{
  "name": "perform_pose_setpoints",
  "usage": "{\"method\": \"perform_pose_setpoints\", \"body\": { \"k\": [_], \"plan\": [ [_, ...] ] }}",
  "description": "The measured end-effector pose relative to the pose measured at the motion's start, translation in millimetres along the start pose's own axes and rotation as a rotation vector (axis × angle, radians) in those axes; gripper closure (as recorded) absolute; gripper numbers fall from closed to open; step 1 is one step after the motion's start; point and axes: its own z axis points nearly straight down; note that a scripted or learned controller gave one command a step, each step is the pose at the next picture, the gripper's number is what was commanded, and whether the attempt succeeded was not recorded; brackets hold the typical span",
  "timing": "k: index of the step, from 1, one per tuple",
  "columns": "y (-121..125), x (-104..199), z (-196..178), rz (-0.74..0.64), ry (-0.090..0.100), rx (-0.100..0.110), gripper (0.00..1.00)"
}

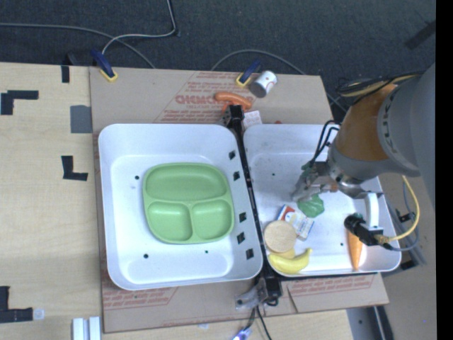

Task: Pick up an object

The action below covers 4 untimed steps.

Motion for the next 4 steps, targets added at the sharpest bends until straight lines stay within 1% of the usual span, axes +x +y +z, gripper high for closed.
{"method": "perform_pose_setpoints", "body": {
  "k": [1, 2, 3, 4],
  "plan": [
    [0, 0, 0, 0.0, 0.0, 0.0, 0.0],
    [12, -33, -6, 0.001, 0.002, 0.008, 0.0],
    [-11, -36, 9, -0.001, -0.002, -0.006, 0.0],
    [-11, -37, -1, -0.001, -0.004, -0.005, 1.0]
  ]
}}
